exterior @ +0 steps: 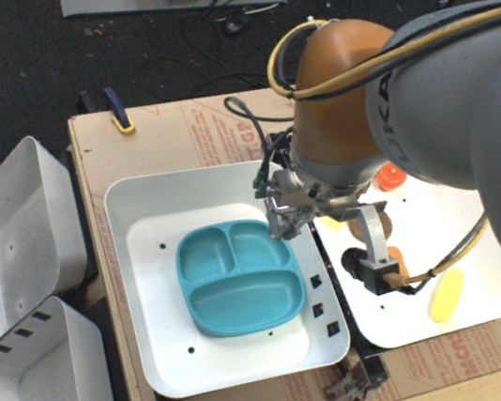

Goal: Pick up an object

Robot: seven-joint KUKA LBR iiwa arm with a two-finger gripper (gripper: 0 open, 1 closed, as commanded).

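A teal divided plate [240,277] lies flat in the left white bin [162,352]. My gripper [282,218] hangs at the plate's upper right rim, close to the wall between the two bins, under the arm's big orange band. Its lower end is hidden by the wrist hardware, and I see nothing held. In the right bin [496,306] a yellow oblong object [445,295] lies near the front, and an orange-red object [389,178] peeks out from under the arm.
A black and orange piece with a yellow cable [382,273] hangs over the right bin's left part. The arm covers much of that bin. Two grey-white trays [11,244] stand off the bench to the left. A blue-yellow clamp [119,112] sits on the cardboard's back edge.
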